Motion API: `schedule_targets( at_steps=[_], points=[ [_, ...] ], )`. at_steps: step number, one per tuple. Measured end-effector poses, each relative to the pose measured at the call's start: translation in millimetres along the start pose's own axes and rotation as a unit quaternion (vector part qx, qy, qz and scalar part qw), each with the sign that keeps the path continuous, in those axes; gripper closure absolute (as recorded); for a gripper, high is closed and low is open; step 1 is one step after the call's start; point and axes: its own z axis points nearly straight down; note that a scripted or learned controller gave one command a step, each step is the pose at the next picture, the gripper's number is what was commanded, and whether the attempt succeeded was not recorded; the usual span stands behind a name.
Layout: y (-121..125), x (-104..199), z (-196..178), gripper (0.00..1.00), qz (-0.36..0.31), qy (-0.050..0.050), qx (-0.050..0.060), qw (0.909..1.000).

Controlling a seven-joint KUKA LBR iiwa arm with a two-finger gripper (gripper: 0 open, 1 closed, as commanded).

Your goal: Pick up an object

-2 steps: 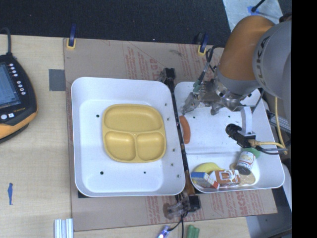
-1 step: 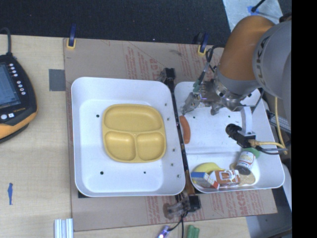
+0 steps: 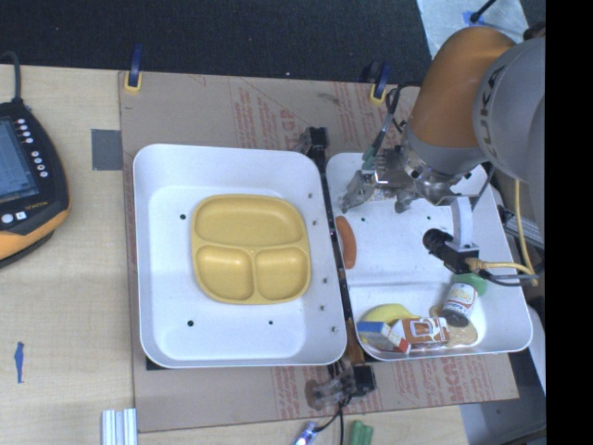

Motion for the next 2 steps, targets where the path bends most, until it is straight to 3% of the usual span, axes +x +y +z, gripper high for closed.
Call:
schedule_targets(
  at_steps=[1,2],
  points=[
    [4,-1,0,0.0,-0.001,0.0,0.0,1.0],
    [40,-6,0,0.0,-0.002,0.001,0.001,1.0]
  ],
)
